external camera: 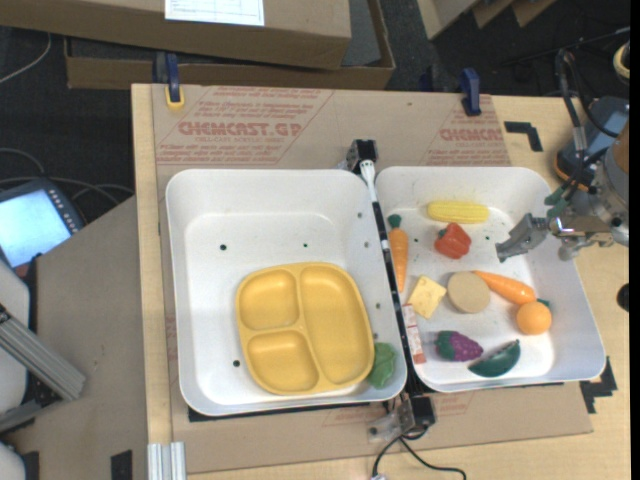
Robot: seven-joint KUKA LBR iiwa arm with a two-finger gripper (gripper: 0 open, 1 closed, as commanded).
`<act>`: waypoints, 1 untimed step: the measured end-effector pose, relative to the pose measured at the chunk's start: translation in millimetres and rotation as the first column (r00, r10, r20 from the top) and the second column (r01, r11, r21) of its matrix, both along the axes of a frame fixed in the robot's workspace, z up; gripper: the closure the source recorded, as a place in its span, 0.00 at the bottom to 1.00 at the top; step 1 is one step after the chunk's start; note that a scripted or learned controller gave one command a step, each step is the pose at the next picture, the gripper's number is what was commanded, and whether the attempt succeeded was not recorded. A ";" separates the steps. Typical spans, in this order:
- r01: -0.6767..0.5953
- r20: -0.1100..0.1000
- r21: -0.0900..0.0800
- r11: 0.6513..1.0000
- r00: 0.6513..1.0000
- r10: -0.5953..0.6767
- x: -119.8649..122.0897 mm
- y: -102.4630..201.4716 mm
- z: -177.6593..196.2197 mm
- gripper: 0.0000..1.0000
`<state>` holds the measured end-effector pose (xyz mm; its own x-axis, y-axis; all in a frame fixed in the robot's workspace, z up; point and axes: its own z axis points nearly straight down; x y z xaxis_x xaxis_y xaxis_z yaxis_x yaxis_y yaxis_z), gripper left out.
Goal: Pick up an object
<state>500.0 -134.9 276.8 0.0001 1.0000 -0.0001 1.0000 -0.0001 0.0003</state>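
From above, the bench carries two white bins side by side, and the arm [600,158] comes in from the right edge over the right bin [575,363]. The gripper [540,233] sits above that bin's upper right part, its grey fingers [518,238] pointing left; nothing is between them, though how wide they stand cannot be told from this slant. Below and left of it lies the food: a yellow corn cob [458,211] near the top wall, a red pepper [453,240] just beneath it, a carrot [399,253] along the left wall. A cheese wedge [427,296] touches a round tan bun [468,292], with a second carrot [506,287] beside the bun and an orange [534,317] just below its tip. Purple grapes [459,345] and a dark green slice [496,359] sit near the bottom wall. The left bin [200,218] holds a yellow divided tray [303,328], with a green leafy piece [384,365] at its lower right corner.
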 end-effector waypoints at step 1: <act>-0.004 -0.008 0.003 1.000 1.000 0.004 50.4 24.9 -97.6 0.00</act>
